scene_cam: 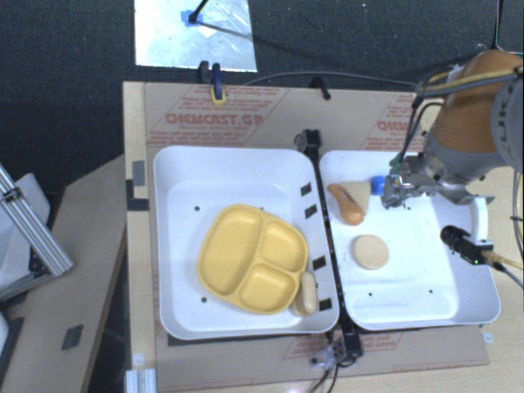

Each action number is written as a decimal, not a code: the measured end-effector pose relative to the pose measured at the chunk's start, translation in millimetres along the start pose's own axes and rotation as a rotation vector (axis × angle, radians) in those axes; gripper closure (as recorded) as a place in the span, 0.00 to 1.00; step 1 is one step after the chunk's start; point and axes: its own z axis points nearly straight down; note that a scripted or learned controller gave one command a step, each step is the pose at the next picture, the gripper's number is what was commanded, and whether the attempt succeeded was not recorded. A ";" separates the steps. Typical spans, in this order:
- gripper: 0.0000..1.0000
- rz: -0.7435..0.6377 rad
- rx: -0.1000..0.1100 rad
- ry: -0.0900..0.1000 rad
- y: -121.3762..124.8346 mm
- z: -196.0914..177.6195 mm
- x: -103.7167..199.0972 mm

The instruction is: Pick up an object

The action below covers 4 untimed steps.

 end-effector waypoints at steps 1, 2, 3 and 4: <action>1.00 0.000 0.004 0.001 1.3 -13.9 -0.2; 1.00 -0.007 0.006 0.003 -8.6 -19.0 62.2; 1.00 -0.008 0.006 0.004 -10.2 -26.2 124.6; 1.00 -0.007 0.007 0.003 -21.7 -16.7 177.0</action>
